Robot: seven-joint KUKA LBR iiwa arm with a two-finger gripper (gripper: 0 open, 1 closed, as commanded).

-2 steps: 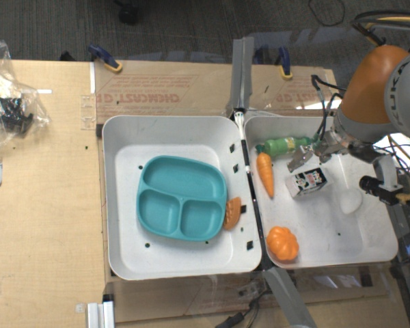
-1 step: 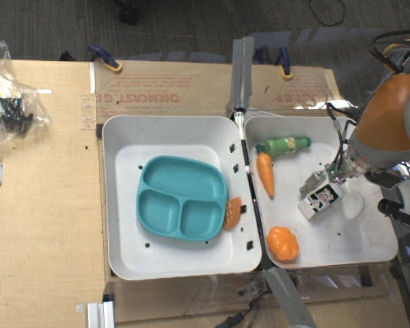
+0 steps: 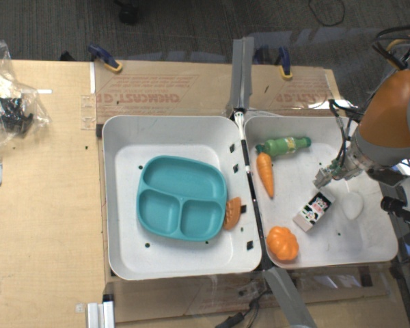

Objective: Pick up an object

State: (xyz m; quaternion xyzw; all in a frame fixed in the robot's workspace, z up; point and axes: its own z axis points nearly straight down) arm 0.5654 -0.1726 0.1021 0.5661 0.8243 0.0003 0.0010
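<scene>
We're looking at two shallow white plastic bins, smooth and matte with rounded corners, sitting side by side on a tan wood-grain tabletop (image 3: 41, 203).

Nearest in the right bin (image 3: 369, 248): a round orange pumpkin-like toy (image 3: 283, 243), ribbed and glossy, sitting in the near-left corner. Just beyond it, a small boxy white carton (image 3: 312, 211) with black print is lying tilted on the bin floor. A faint translucent rounded thing (image 3: 353, 204) is lying to the carton's right; we can't tell what it is.

In the left bin (image 3: 123, 251), a teal plastic divided plate (image 3: 182, 197) with three compartments and soft rounded corners is lying flat. A small orange-brown ridged piece (image 3: 232, 212) is touching its right edge.

Farther back on the right, a tapered orange carrot toy (image 3: 264, 173) with a green top is lying along the left wall, and a green plastic bottle (image 3: 281, 145) is lying on its side just behind it.

The arm is reaching in from the right, orange band high over the bin's right side, with the wrist angling down and left. The tool (image 3: 328, 176) is hanging just above and right of the carton, close to it. We can't tell how it is set. Nothing is visibly gripped.

Behind the bins, flat cardboard (image 3: 157, 91) is being held by blue clamps (image 3: 106, 58). A crinkled clear bag (image 3: 10, 101) is sitting far left.
</scene>
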